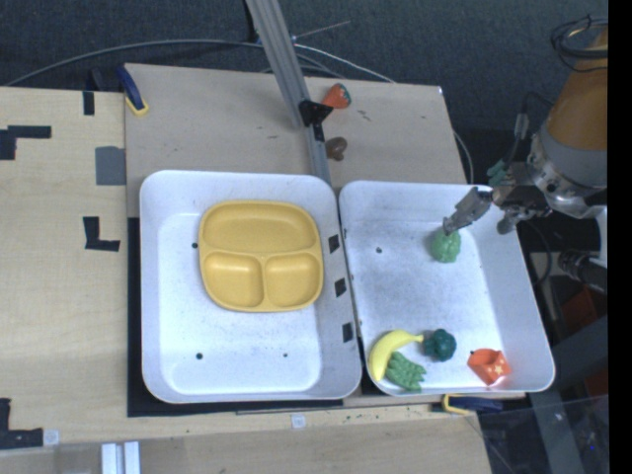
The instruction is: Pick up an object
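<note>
the green lump point(445, 245) sits in the far part of the right bin point(513, 294), close to the bin's far right corner, and it looks the likeliest thing to be picked since the jaws hang right over its top. it reads as a small toy vegetable, rounded and knobbly, probably light and made of hollow plastic or soft rubber, so weight should be no trouble; the worry is more that a rounded, smooth skin could squirt out from a pinch. a hold across its widest middle, from above, seems the safest. the gripper point(456, 221) comes in slanted from the right, its tip touching or just above the lump; whether the jaws are parted or closed cannot be told, and nothing shows the lump held. along the near edge of the same bin lie a banana point(387, 348), a leafy green piece point(405, 371) just beside it, a dark green ball point(439, 344) touching the banana's end, and a red piece point(488, 364) a little apart to the right, all well apart from the lump. the left bin point(168, 294) carries a yellow plate point(262, 255) with three compartments. no brand, label or writing can be read anywhere on the things, the bins or the desk point(59, 294).
</note>
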Action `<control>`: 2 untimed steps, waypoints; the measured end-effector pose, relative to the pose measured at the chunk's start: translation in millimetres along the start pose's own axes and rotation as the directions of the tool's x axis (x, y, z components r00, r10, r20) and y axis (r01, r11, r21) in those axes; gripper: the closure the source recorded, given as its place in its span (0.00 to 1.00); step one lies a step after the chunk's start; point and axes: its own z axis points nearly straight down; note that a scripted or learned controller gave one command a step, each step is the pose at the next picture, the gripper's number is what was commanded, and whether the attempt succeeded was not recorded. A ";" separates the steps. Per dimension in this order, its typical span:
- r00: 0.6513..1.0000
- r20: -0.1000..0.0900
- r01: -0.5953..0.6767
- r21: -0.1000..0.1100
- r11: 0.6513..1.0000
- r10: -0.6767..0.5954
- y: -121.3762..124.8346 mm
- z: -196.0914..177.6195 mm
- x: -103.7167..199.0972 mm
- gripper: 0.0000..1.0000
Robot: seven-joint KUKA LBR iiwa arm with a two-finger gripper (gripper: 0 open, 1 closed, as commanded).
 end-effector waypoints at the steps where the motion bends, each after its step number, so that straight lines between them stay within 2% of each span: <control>1: 1.000 0.000 0.000 0.000 1.000 0.000 0.0 -0.1 -0.1 0.00; 2: 1.000 0.000 -0.001 0.007 1.000 0.001 -0.3 64.3 -2.0 0.00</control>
